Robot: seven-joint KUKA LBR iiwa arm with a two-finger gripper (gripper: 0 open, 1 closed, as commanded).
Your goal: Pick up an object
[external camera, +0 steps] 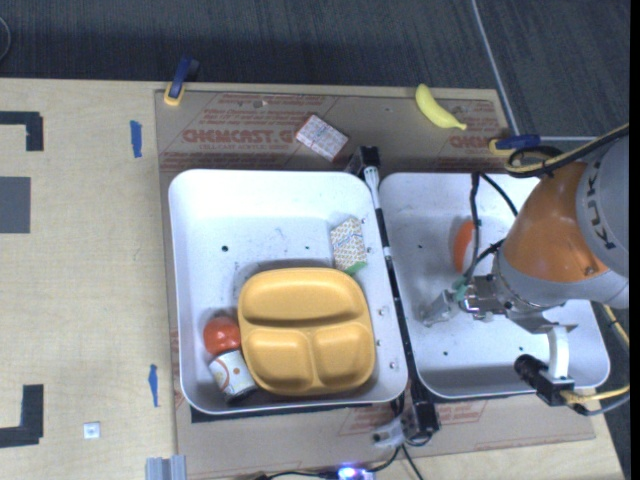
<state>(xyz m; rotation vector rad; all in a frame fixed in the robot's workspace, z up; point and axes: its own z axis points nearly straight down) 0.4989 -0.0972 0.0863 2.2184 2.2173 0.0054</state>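
We start at the near edge of the left bin [185,268]: a yellow compartment tray [305,330] fills its near half, with a small orange-and-white jar [225,358] wedged at the near left corner. In the right bin [440,373], our gripper [440,308] hangs low over bare floor; we cannot tell its opening or whether it holds anything. An orange object [462,240] lies toward the far wall. Our worry: closing here would likely catch nothing. There's open room near the gripper, though the centre wall crowds it leftward.
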